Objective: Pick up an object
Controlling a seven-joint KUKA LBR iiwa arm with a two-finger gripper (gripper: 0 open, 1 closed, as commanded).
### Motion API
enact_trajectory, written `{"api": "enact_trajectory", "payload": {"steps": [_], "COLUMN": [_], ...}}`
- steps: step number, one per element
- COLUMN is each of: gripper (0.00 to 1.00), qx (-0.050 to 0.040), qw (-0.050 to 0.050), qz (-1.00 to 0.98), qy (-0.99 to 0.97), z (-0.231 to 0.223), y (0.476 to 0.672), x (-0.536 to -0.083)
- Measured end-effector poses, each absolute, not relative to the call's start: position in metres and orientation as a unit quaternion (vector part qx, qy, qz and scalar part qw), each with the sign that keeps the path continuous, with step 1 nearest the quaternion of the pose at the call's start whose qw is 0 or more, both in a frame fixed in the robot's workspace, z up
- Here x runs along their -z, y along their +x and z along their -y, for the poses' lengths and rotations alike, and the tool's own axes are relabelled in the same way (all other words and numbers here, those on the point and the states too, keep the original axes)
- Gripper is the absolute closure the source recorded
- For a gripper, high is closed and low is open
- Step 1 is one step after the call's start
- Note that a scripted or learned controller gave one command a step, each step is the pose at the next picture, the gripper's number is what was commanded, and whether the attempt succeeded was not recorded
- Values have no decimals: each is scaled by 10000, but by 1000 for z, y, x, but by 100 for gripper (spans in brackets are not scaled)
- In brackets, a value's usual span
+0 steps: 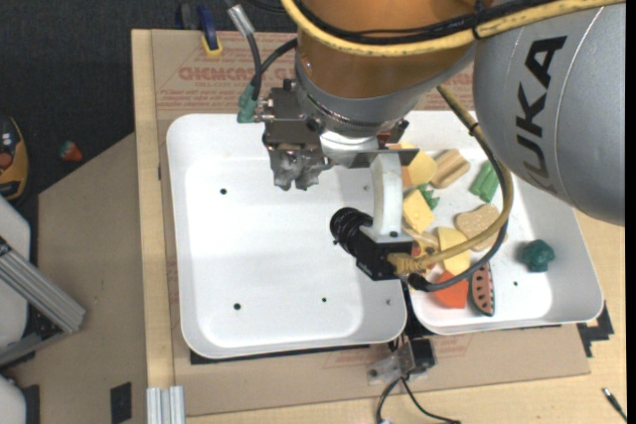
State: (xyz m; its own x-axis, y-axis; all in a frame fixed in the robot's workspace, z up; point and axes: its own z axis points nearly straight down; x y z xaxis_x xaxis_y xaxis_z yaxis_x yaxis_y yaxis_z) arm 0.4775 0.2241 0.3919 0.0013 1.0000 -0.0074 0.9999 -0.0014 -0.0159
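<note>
My gripper (297, 168) hangs below the orange wrist band, over the far middle of the left bin (214, 243). I see nothing in it. The objects lie in the right bin (568, 298): yellow wedge pieces (418, 210), tan bread-like pieces (478, 219), a green piece (485, 182), a watermelon slice (482, 290), an orange-red piece (449, 294) and a teal lump (538, 255). The arm hides part of that bin's far left corner.
A black cable fitting (360, 243) on the arm hangs over the wall between the bins. Both bins sit on a brown board (159, 164). A blue-and-yellow clamp (209, 27) stands at the board's far edge.
</note>
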Motion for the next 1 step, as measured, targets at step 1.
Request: {"api": "enact_trajectory", "payload": {"steps": [1], "gripper": [100], "qx": [78], "qw": [-25], "qz": [7078], "qy": [-7064], "z": [-224], "y": [480], "x": [-520]}}
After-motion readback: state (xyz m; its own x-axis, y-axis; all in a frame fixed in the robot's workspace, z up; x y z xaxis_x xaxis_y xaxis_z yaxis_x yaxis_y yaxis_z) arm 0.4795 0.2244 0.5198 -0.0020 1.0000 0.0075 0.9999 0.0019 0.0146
